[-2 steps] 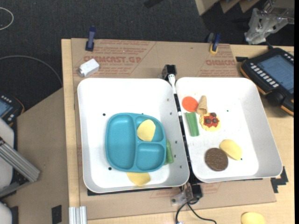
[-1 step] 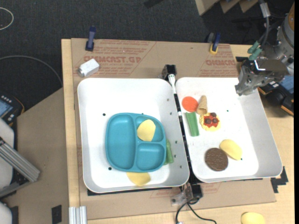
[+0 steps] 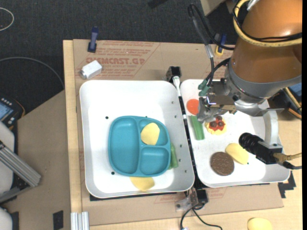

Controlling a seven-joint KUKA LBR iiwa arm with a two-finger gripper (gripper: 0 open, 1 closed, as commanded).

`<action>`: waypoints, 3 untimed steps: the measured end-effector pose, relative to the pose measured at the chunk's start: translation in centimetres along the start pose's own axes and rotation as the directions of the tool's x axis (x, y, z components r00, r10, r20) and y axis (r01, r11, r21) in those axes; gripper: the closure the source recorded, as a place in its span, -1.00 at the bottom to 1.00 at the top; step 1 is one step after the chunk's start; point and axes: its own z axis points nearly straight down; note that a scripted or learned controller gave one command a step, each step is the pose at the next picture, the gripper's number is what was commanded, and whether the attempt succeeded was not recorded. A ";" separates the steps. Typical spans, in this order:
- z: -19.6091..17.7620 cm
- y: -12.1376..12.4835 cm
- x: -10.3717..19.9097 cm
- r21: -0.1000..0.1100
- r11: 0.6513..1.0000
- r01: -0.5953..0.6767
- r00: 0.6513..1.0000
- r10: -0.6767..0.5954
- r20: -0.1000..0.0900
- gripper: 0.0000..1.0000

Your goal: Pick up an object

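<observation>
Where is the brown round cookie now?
The brown cookie lies in the right bin, near its front edge, just left of a yellow piece.

Your bench carries two white bins side by side: the left bin and the right bin. Near its far left corner lie a small white block and a blue clip.

A small yellow piece topped with red lies flat on the right bin's floor, right of centre frame, beside a green stick.
</observation>
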 end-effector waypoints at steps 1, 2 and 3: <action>-1.7 0.2 -0.5 -0.016 1.000 -0.008 1.000 0.008 0.000 1.00; -3.9 0.2 10.4 -0.016 1.000 0.003 1.000 -0.003 -0.002 1.00; -17.5 0.1 10.6 -0.030 1.000 -0.005 1.000 0.005 -0.006 1.00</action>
